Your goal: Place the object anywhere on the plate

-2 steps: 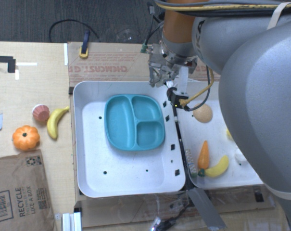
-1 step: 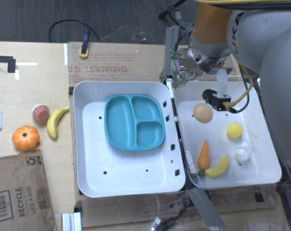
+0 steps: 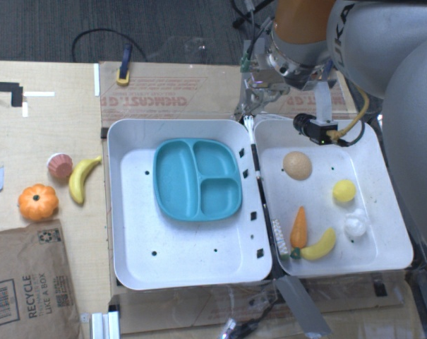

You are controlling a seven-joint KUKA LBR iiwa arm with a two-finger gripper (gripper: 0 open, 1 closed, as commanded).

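Grey arm (image 3: 382, 41) from the right, orange-banded wrist bent down, gripper (image 3: 252, 104) low at top centre.

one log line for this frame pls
phase: pre-grasp | hand: above bins' back edge, holding nothing seen | plate: left bin, bare | right bin: egg, lemon, carrot, banana

The plate (image 3: 197, 179) lies in the left bin (image 3: 128, 253). The right bin (image 3: 382, 249) holds an egg (image 3: 296, 165) far, a lemon (image 3: 344, 191) right, and a carrot (image 3: 298, 226) touching a banana (image 3: 317, 246) near.
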